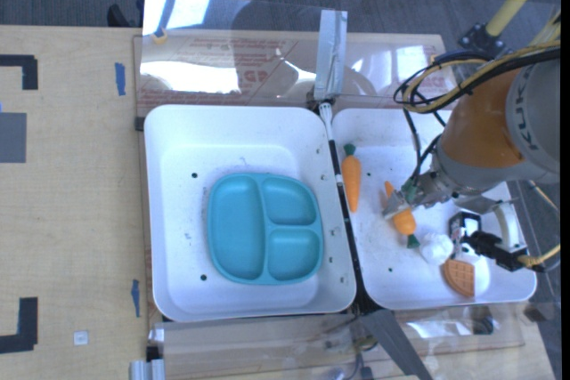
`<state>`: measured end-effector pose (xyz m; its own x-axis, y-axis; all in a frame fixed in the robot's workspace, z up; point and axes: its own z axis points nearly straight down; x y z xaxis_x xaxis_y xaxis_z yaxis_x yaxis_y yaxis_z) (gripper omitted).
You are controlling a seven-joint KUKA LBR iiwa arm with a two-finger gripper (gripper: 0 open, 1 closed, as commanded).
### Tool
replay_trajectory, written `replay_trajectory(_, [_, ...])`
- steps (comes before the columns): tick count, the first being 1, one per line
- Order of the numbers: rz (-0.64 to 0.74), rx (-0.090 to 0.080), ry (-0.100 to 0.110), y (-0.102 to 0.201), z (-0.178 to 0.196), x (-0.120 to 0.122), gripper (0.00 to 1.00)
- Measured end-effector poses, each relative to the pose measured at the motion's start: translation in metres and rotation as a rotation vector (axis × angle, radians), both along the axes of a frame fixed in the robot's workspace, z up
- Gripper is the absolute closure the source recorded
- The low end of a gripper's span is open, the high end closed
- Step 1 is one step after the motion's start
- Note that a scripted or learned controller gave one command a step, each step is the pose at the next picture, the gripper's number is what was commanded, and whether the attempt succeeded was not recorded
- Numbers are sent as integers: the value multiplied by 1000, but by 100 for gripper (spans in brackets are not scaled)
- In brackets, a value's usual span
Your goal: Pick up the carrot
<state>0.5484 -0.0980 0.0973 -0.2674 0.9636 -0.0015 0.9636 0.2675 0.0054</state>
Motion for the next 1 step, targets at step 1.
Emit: replay_trajectory(1, [35, 2, 1, 72, 89, 14, 100])
